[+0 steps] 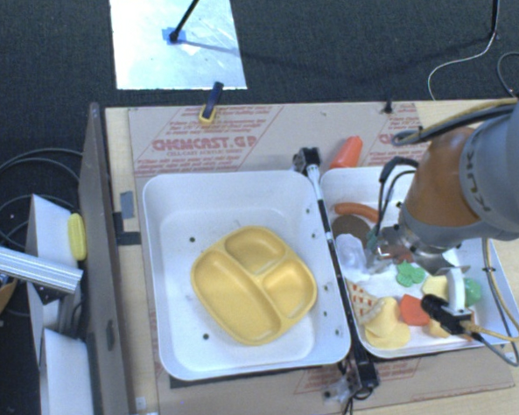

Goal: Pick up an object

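Two bins | gripper state unclear, over crowded right bin | yellow tray centred in left bin

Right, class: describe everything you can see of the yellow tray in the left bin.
The yellow tray is a rounded, glossy, plastic-looking dish with three hollows: one long hollow along its lower left, two smaller ones at its upper right. It lies flat, open side up, turned at a slant, near the middle of the left bin. It rests on the bin's floor alone, apart from the walls, with nothing in it.

Glossy yellow plastic tray; smooth white plastic bins; matt cardboard underlay.
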You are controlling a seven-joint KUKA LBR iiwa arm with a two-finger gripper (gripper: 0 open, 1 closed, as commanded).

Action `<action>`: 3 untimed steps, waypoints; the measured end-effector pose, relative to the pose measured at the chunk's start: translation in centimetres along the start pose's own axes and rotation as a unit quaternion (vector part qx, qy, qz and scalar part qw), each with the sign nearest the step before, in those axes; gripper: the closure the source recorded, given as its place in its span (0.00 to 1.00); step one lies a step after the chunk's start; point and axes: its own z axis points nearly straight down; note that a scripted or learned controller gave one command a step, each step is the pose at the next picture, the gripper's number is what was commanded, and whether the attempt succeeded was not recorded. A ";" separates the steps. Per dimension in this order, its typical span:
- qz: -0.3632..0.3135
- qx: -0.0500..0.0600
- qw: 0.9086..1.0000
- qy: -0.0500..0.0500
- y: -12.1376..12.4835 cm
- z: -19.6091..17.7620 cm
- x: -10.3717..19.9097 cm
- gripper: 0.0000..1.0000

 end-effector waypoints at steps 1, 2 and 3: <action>0.001 -0.003 1.000 -0.001 0.3 -0.1 -0.3 0.00; -0.002 -0.005 1.000 -0.002 5.4 -0.1 -1.9 0.00; -0.003 -0.006 1.000 -0.002 10.6 -0.2 0.0 0.00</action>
